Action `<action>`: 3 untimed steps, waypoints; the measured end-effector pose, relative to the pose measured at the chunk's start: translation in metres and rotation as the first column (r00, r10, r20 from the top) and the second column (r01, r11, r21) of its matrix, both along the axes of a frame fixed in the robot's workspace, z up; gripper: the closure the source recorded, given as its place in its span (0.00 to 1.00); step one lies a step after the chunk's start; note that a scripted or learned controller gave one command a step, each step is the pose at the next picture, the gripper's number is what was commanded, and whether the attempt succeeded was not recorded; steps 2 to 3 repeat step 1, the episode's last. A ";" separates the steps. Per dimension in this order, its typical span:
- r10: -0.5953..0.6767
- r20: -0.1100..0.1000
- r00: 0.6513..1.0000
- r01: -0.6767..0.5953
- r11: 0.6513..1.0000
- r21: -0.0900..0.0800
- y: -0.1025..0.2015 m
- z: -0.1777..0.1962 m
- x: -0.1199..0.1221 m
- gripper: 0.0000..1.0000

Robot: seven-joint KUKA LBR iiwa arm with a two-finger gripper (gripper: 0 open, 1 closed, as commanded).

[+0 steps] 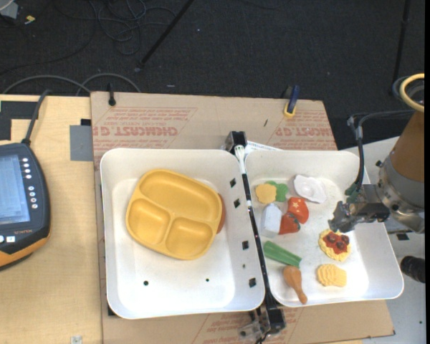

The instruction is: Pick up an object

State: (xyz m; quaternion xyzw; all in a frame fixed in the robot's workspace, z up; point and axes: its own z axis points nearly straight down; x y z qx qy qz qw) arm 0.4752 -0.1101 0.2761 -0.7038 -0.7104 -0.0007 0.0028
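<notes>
From the fixed overhead camera, the grey arm with its orange band comes in from the right and holds its dark two-finger gripper (342, 219) low over the right shallow white bin (376, 282). How far apart the fingers stand cannot be told: they merge into one dark shape, and nothing shows between them. Just near of the gripper, touching or almost touching its tip, lies a round yellow toy plate of pasta with red sauce (335, 244). Nearer still sits a yellow ridged toy food piece (332, 275).

To the gripper's left lie a red toy pepper (295, 212), a white block (271, 218) and a yellow and green toy piece (271, 191); a white rounded item (310, 188) rests toward the far side of the bin. A green toy vegetable (281, 253) and a brown toy drumstick (295, 283) lie at the bin's near left.

The left white bin (122, 264) holds a yellow plastic divided tray (173, 213) with three compartments. Both bins rest on brown cardboard (201, 124) on the desk. At the far left edge lies a handheld control pendant with a screen (11, 199).
</notes>
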 end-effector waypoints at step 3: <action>0.000 0.001 1.000 0.000 1.000 -0.002 0.097 0.024 0.001 1.00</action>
